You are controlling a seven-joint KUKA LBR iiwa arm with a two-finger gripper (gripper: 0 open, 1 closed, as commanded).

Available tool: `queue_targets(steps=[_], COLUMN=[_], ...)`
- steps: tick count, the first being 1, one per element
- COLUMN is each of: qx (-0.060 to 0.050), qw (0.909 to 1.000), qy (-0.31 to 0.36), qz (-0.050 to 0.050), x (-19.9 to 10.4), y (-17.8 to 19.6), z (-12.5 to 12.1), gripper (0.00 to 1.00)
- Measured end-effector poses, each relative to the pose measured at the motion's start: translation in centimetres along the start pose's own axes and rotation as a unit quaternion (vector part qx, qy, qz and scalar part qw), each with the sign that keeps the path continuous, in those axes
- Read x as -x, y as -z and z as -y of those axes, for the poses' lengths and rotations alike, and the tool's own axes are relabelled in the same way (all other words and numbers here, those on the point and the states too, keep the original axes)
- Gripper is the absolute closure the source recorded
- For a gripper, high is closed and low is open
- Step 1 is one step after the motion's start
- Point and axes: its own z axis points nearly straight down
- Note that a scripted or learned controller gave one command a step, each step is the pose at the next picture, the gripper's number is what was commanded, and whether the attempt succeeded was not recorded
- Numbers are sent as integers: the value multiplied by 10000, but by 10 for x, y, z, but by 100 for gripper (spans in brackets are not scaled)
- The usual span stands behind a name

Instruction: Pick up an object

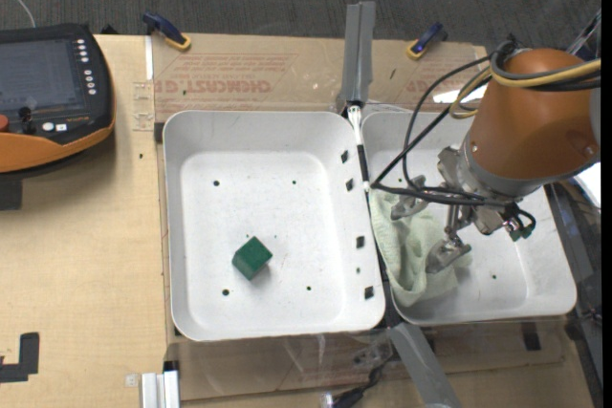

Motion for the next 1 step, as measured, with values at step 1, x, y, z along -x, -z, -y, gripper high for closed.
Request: queue_targets(steps=[1], qx=[-3], qw=[10000], qy=[-21], qz=[22], x=[1], y=[10], z=[1], gripper=[100])
